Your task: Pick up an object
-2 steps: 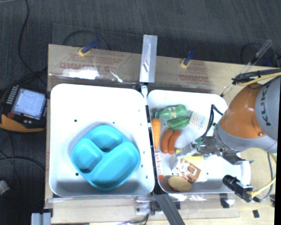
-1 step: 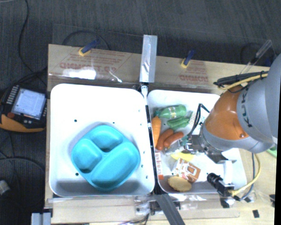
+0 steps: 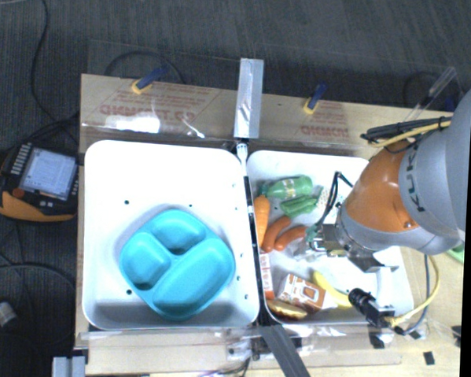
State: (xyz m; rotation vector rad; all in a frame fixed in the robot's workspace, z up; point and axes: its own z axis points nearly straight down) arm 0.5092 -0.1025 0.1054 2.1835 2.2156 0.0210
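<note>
One blue tray (image 3: 176,261), left bin (image 3: 110,169)

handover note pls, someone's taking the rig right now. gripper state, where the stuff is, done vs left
Gripper: low in the right bin, beside the red sausage; can't tell whether it grips anything.
Right bin also holds: carrot, green bottle, banana, small orange carton, cookie.
Left bin: blue divided plate.
Done: arm is down among the items.
Left: no pick confirmed; grasp and lift one object.
</note>
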